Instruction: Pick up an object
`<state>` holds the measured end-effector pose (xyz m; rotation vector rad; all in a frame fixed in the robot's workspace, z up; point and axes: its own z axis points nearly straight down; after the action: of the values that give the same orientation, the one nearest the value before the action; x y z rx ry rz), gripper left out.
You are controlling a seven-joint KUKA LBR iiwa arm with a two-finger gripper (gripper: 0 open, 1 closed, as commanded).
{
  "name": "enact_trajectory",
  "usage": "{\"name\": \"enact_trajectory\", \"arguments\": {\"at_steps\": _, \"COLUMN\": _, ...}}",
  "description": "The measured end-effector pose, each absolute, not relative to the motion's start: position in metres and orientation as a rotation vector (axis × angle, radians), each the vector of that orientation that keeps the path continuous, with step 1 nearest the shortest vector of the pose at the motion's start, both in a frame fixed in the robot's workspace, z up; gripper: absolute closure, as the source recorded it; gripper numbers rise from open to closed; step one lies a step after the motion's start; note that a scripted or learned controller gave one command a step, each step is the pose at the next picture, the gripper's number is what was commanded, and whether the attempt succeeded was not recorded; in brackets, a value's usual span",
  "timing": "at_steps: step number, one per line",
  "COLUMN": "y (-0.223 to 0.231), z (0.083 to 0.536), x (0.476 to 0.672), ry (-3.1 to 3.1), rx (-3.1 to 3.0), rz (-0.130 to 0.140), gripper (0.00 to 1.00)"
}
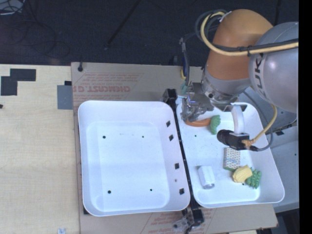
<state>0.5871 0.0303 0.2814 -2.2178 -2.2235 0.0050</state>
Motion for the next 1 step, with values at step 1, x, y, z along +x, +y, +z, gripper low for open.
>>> {"name": "enact_trajectory", "arguments": {"at_steps": 1, "y": -0.1118, "z": 0.2932, "x": 0.5839, "ry": -2.210, "rx": -2.239, "rz": 0.010, "gripper": 1.00}}
